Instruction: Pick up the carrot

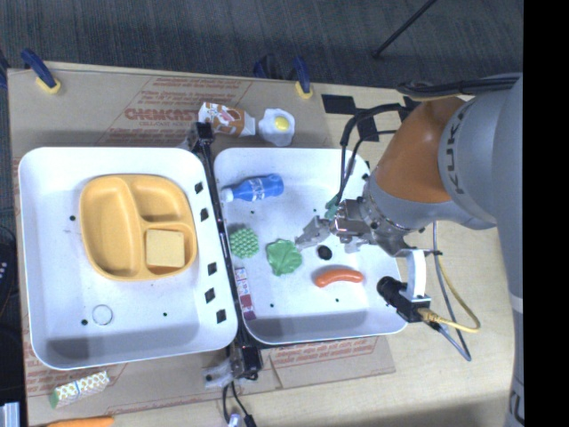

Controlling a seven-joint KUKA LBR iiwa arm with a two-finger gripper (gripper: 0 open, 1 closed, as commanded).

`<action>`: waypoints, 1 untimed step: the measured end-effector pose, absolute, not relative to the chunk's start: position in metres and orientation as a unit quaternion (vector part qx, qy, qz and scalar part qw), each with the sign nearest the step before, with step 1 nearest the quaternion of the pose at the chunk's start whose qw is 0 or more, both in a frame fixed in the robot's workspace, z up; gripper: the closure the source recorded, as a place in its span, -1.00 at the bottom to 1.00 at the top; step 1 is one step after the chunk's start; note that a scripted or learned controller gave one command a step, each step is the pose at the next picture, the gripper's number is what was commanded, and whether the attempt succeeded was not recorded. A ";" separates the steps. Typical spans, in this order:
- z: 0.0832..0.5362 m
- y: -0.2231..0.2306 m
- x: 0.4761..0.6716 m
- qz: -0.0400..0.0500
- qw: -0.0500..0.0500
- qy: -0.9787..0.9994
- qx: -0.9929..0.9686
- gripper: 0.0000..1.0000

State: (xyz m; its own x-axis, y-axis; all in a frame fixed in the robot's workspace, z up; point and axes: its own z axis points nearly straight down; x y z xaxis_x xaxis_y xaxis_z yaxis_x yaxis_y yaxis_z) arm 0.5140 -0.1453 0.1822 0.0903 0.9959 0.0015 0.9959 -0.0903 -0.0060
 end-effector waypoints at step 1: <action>0.121 -0.095 0.476 0.002 0.003 -0.616 -0.788 -1.00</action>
